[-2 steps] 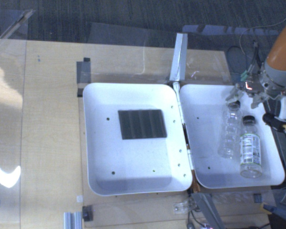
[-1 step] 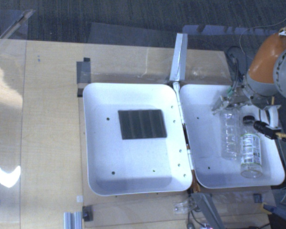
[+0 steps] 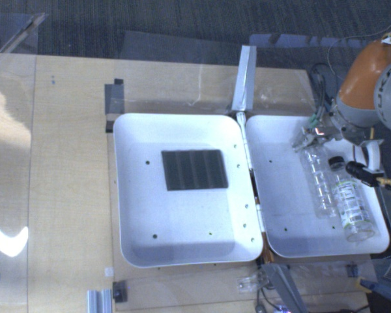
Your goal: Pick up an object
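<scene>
I am looking down on a pale wooden worktop (image 3: 58, 175) with dark grey carpet beyond its far edge and a clear plastic sheet glinting over its left side. Two shallow white plastic bins are sitting side by side on it. The left bin (image 3: 137, 240) is carrying a dark grey ribbed rectangular pad (image 3: 194, 169) near its middle. The right bin (image 3: 280, 201) is carrying two clear plastic bottles lying on their sides along its right part.

The nearer-to-centre clear bottle (image 3: 319, 188) is lying with its long axis running from the bin's far side toward the near right. The second clear bottle with a pale label (image 3: 350, 207) is lying just beside it, roughly parallel, its wider end pointing toward the near right corner. Both are see-through and ridged.

The grey arm with its orange band (image 3: 365, 77) is reaching in from the right, and the tool (image 3: 315, 134) is sitting over the far ends of the bottles. I cannot tell how it is set.
</scene>
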Motion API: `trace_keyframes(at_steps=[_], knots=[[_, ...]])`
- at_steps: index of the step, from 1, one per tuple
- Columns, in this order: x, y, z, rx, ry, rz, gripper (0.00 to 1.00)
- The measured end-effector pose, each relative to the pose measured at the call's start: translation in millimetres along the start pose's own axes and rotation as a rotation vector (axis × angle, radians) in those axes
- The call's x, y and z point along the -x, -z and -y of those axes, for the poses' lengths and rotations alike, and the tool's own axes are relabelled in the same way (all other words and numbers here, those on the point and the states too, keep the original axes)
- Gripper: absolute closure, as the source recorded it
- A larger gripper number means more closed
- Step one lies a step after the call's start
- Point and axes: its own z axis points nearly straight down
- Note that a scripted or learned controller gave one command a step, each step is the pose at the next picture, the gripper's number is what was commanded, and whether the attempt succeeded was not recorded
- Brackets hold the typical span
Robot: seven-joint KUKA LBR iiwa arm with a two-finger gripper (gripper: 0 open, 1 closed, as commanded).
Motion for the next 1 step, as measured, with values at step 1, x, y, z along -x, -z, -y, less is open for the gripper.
trace_keyframes(at_steps=[1], knots=[[-100.1, 92.7, -29.8, -0.006, -0.001, 0.005, 1.00]])
